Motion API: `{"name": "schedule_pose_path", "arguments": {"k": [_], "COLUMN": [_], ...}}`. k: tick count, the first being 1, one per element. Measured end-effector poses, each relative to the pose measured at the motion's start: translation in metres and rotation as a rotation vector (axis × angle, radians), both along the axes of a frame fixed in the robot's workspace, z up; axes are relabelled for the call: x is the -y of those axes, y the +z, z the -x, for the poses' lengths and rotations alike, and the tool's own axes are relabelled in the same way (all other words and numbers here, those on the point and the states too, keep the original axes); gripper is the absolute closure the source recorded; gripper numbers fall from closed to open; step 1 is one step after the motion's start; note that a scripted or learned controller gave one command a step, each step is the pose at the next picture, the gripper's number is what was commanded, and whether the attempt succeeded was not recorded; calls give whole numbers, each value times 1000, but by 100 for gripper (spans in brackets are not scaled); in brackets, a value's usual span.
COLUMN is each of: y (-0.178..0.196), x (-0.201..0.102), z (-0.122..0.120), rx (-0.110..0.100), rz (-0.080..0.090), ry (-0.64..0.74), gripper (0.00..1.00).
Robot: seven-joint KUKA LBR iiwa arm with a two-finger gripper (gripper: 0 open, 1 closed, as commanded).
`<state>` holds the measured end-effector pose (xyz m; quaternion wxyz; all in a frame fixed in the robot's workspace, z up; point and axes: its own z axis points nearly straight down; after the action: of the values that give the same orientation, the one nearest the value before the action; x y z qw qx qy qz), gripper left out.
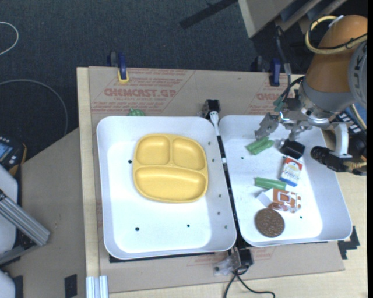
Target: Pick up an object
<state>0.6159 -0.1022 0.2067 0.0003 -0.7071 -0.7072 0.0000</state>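
Floor [70,35]: dark blue-grey carpet, w/ thin pale cables [52,93] looping across it at the left. Bench top is a brown board [169,81] printed w/ red lettering, held at its far edge by two blue clamps [120,63], one nr each far corner. Pale wood tabletop [73,192] shows under the board along its left side. Aluminium rail [20,218] lies at the bottom-left corner; a dark device [9,152] sits just beyond it at the left edge. Beige furniture piece [274,14] stands past the far edge, top right. Light even, soft, no hard shadows.
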Motion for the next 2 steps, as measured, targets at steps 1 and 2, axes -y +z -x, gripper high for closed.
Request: {"name": "schedule_pose_path", "arguments": {"k": [1,2], "y": [11,-4], "x": [0,-107], "z": [-1,31], "rx": [3,-5], "rz": [1,-5], "ry": [1,10], "gripper": [100,100]}}
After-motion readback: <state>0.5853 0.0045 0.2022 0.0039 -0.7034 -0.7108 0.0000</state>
